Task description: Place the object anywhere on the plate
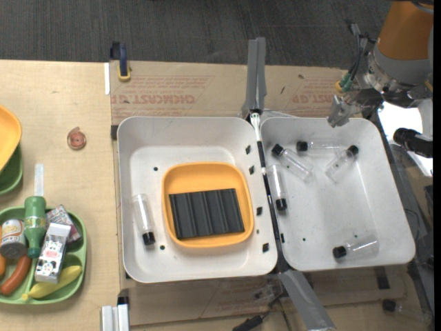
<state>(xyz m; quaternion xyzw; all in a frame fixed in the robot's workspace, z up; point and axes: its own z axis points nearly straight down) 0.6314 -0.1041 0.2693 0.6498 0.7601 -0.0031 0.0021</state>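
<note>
Your claw (339, 114) — grip state impossible to tell — hovers at the right bin's (386, 254) rim over clear, black-capped vials (291, 159); the orange plate (207, 178) carries a ribbed dark slab (206, 212).

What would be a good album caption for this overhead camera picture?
Robot gripper hovers over a bin of clear vials beside an orange plate.

Bright, even light; soft shadows.

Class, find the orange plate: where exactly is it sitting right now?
The orange plate sits in the middle of the left bin, holding a dark ribbed block, with a vial lying just to its left.
</note>
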